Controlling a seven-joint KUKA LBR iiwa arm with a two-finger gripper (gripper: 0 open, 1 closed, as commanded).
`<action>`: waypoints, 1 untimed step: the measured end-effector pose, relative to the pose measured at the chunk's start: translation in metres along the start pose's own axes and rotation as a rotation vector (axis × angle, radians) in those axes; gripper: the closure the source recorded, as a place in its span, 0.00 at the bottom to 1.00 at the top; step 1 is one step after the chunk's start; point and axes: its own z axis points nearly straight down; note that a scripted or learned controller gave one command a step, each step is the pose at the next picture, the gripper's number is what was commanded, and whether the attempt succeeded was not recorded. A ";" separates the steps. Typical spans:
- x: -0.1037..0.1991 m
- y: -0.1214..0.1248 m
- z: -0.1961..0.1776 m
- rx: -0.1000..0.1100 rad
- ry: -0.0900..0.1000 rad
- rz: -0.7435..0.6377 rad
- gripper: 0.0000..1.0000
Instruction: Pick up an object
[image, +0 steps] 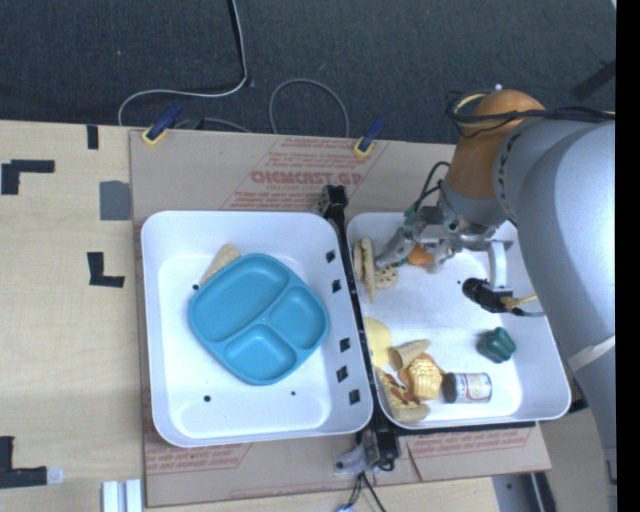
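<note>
A pale wooden worktop (60, 330) under dark carpet carries a cardboard sheet with two white bins side by side, likely so things can be moved from one to the other. The left bin (165, 400) holds a blue divided plate (258, 318); the right bin (545, 395) holds the clutter. The arm's tool (425, 240) hangs low over the upper part of the right bin, and whether it is open or closed I cannot tell. An orange piece (421, 257) lies just below it, a cracker-like toy (365, 268) to its left, and a green object (496, 345) and small can (468, 386) toward lower right, well apart.
</note>
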 end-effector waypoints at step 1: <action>-0.001 0.001 0.000 0.002 0.002 -0.004 0.00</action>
